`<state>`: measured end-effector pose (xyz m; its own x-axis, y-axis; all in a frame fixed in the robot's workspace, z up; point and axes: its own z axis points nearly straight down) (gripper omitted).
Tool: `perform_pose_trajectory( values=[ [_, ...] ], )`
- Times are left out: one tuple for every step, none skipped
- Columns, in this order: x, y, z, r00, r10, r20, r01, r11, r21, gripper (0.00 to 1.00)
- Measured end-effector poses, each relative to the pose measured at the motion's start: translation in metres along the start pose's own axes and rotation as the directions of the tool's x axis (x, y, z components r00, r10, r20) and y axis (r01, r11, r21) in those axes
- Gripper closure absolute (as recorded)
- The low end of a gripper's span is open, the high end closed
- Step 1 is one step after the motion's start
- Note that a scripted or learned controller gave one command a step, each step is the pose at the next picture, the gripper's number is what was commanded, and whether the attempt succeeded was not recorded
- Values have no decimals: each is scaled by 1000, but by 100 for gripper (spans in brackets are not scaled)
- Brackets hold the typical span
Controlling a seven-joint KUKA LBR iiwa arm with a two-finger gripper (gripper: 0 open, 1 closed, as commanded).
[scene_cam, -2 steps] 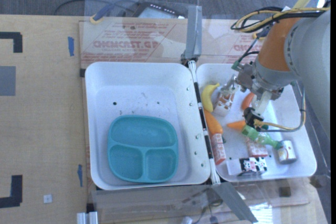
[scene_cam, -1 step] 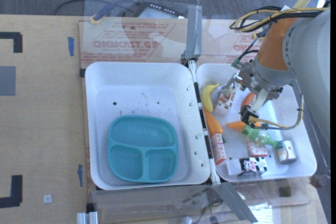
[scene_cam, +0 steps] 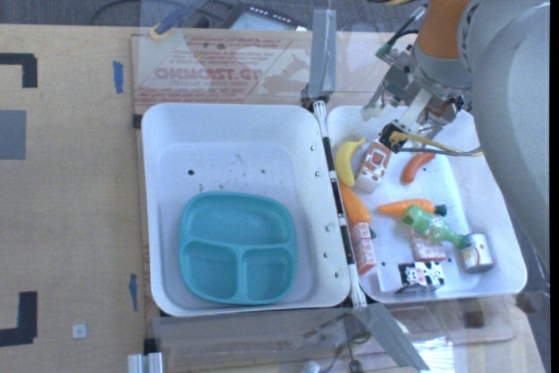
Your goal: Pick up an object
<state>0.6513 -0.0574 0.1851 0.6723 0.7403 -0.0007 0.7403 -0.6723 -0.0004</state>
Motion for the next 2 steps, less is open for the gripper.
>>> perform_pose_trajectory(
  values=[
    [-53, 9, 51, 987, -163, 0, 163, 987, 3, 0],
    [-66, -7, 78, 968, -250, -24, 248, 967, -48, 0]
  ],
)
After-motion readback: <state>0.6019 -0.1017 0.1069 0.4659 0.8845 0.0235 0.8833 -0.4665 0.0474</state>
